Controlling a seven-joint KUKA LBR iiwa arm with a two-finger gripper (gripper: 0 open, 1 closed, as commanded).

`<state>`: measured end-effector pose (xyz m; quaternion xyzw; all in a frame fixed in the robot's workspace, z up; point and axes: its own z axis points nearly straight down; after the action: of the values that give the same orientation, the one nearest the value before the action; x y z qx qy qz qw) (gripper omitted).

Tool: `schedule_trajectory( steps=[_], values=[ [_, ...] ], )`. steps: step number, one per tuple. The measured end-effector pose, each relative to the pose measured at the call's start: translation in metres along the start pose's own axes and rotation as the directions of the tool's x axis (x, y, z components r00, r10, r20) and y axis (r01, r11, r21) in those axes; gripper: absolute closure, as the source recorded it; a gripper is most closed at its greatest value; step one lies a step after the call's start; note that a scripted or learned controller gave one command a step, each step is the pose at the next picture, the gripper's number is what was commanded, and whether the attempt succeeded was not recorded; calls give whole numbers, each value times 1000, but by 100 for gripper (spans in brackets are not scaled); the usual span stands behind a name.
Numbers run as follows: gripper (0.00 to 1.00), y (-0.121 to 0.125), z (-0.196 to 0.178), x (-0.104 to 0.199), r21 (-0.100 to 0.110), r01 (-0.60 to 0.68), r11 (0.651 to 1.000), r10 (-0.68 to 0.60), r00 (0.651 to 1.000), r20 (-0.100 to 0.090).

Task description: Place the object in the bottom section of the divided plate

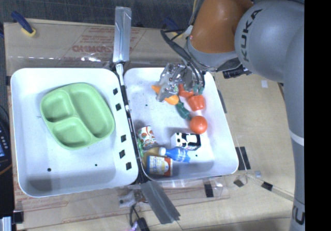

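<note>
A light green divided plate [77, 114] lies in the left bin [31, 173], with three sections showing bare. My gripper [169, 89] is down in the right bin [222, 137], at its far side, over a cluster of toy food. Right by the fingers lie an orange piece [156, 89], a red pepper-like piece [196, 102] and a green piece [183, 110]. An orange-red round fruit [198, 124] sits just in front of them. The arm's wrist hides part of the cluster.
Nearer the front of the right bin lie a small printed can [148, 135], a black-and-white toy cow [186, 140], a blue-and-white bottle [176, 154] and a jar with an orange label [159, 165]. A metal divider [122, 33] runs between the bins.
</note>
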<state>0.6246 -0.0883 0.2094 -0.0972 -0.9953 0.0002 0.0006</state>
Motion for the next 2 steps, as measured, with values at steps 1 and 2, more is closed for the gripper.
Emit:
schedule_trajectory(
  steps=[1,2],
  values=[
    [100,81,20,33,1,41,999,-41,999,-4],
    [100,135,19,100,0,218,976,-218,976,-3]
  ],
)
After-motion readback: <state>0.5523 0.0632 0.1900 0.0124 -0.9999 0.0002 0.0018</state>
